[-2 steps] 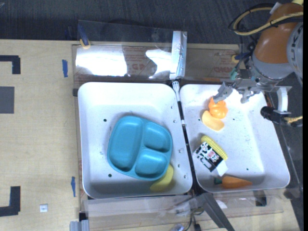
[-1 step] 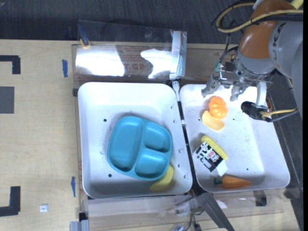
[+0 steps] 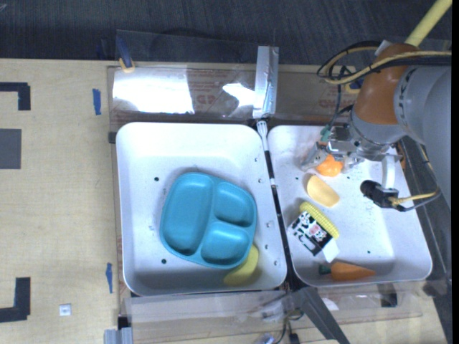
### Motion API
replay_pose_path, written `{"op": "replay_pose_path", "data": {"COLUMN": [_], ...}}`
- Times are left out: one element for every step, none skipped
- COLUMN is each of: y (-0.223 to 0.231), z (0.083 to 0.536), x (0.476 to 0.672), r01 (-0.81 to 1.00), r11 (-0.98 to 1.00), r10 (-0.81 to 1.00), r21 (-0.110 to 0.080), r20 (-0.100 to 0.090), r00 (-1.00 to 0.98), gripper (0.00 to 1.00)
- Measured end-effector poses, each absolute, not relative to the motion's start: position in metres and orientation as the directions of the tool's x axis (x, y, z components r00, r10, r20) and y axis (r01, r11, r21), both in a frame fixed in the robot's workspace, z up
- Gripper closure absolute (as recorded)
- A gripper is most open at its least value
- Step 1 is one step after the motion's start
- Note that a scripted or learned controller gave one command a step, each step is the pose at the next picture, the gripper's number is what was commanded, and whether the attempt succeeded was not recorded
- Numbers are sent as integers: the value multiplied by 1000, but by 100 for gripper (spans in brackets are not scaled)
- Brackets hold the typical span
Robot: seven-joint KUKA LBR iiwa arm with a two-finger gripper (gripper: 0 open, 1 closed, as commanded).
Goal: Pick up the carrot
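Note:
The carrot (image 3: 351,269) is orange with a small green end. It lies flat along the front wall of the right bin (image 3: 412,253). My gripper (image 3: 336,153) hangs over the back of that bin, well away from the carrot. It sits directly above a small round orange object (image 3: 330,168) and touches or nearly touches it. Nothing can be seen held in the gripper.
Also in the right bin are a pale yellow lump (image 3: 322,190) and a black, white and yellow packet (image 3: 313,230), both between the gripper and the carrot. The left bin (image 3: 136,149) holds a blue divided plate (image 3: 208,218) and a yellow item (image 3: 246,266). A black cable (image 3: 380,192) hangs from the wrist.

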State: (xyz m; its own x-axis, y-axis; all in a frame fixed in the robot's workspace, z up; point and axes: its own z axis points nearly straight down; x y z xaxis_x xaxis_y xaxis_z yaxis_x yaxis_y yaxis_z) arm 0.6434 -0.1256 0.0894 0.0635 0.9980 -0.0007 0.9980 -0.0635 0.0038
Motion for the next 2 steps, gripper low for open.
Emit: {"op": "replay_pose_path", "data": {"y": [-95,-66], "z": [168,270], "x": [645,637], "r01": [998,969], "r11": [-57,245], "r10": [998,969], "r21": [9,7], "r20": [0,-3], "r00": [57,-245], "gripper": [0,0]}}
